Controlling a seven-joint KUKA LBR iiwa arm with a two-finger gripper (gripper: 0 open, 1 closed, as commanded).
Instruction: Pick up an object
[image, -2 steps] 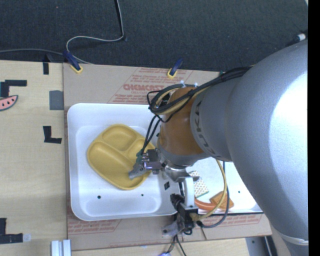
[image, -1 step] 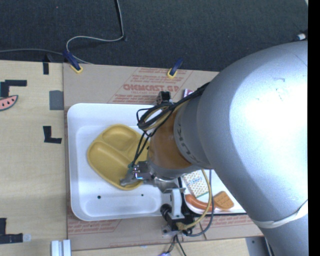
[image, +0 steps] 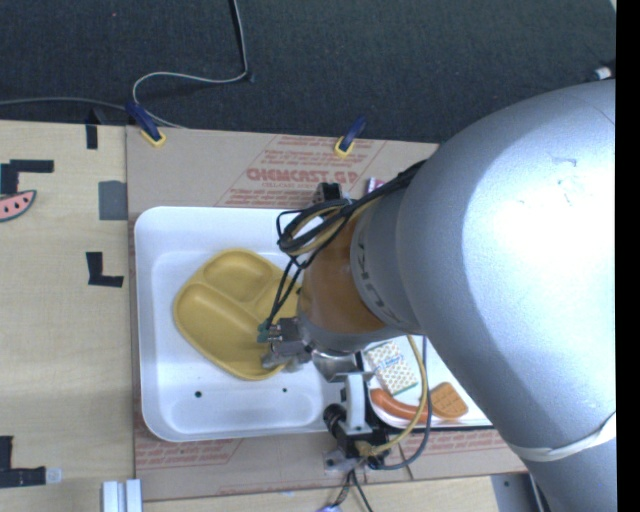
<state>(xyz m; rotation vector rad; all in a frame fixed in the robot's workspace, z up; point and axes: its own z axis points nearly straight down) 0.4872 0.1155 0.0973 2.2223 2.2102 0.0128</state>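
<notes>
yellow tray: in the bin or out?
In. The yellow tray lies flat on the left bin's floor, inside its white rim.

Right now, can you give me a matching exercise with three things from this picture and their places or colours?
Things:
1. yellow tray
2. white bin
3. orange band

Descriptions:
A. on the arm, above the wrist
B. lies inside the left bin
C. rests on brown cardboard

Pairs: 1-B, 2-C, 3-A
</notes>
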